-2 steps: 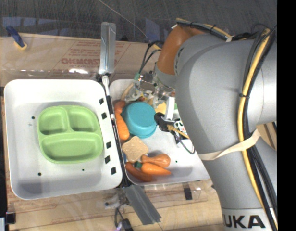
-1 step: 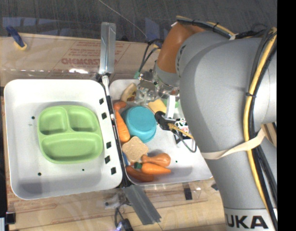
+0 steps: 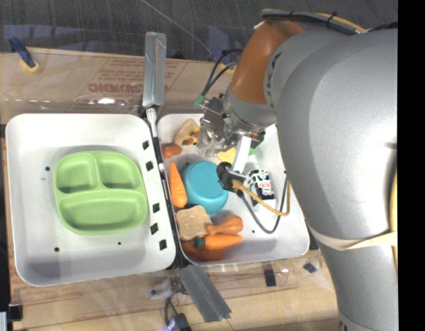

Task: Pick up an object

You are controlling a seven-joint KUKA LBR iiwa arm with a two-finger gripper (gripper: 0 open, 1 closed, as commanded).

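Over the right bin (image 3: 295, 234) the grey arm (image 3: 343, 136) fills much of the view and hides that bin's right side and far corner. Its gripper (image 3: 223, 142) hangs low above the bin's far end; whether it is wide or narrow cannot be told. Two white bins sit side by side on the counter (image 3: 74, 81). The left bin (image 3: 26, 185) holds one green divided plate (image 3: 100, 190). The right bin holds one blue bowl (image 3: 205, 187), two carrots (image 3: 177, 183) (image 3: 223, 241), one bread slice (image 3: 192, 221), and a small black-and-white toy (image 3: 261, 183) beside the bowl, hard to make out.
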